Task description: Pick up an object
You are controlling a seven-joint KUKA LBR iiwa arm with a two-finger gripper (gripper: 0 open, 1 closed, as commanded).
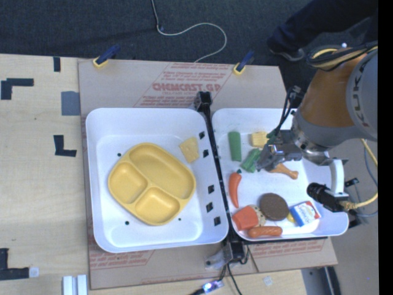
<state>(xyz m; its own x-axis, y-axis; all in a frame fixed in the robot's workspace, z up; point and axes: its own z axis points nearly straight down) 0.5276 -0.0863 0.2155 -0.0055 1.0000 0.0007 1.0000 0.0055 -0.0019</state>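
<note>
Green block [250,160] lies tilted against the gripper [268,158] in the right bin [334,229].

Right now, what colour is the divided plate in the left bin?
Yellow, plain; the divided plate shows in the camera view.

Lighting's even and fairly bright from overhead. Both white bins [98,165] are near blown out, soft glare on their floors. Shadows are short and faint: a thin one under the yellow tray [151,183], a darker patch under my arm [334,100] in the right bin. Top strip of dark carpet [73,17] is dim. Slightly soft overall, low-res, compression noise. My pincer [273,155] area is murky.
</note>
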